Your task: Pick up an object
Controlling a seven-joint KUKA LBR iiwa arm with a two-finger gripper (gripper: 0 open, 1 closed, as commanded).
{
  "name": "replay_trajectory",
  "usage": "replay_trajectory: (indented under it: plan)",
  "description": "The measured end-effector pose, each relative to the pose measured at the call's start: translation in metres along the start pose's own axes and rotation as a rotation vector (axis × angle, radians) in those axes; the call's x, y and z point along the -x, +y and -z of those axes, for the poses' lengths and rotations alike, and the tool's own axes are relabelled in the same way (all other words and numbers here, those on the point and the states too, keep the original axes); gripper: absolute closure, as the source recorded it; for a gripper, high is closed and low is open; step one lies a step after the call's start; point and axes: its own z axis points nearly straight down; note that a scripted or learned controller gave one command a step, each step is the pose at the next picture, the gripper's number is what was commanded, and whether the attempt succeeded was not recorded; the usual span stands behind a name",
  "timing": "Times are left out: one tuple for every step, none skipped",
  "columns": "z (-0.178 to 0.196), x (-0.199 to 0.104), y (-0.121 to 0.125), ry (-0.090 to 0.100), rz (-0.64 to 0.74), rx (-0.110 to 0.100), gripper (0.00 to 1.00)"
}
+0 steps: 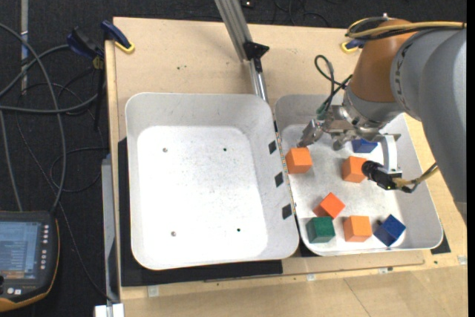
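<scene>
The orange cube (299,159) lies in the right bin (423,230), close to its left wall, and it is the block nearest to the pincer (332,136). It stands at about 8 o'clock from the pincer, just beside it, and nothing is seen between the fingers; whether they are open or closed I cannot tell, because the wrist covers them.

A second orange block (355,168) sits at about 4 o'clock from the pincer, also near, and a blue block (365,147) is half hidden under the wrist. I judge that a descent here may land between the blocks and close on nothing, or push one aside. The bin wall beside the cube may also block one finger
</scene>
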Motion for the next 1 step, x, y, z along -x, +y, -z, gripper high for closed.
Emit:
replay_trajectory:
  plan:
    - [0.0125,0.0004,0.0013,-0.001,-0.001,0.005,1.0]
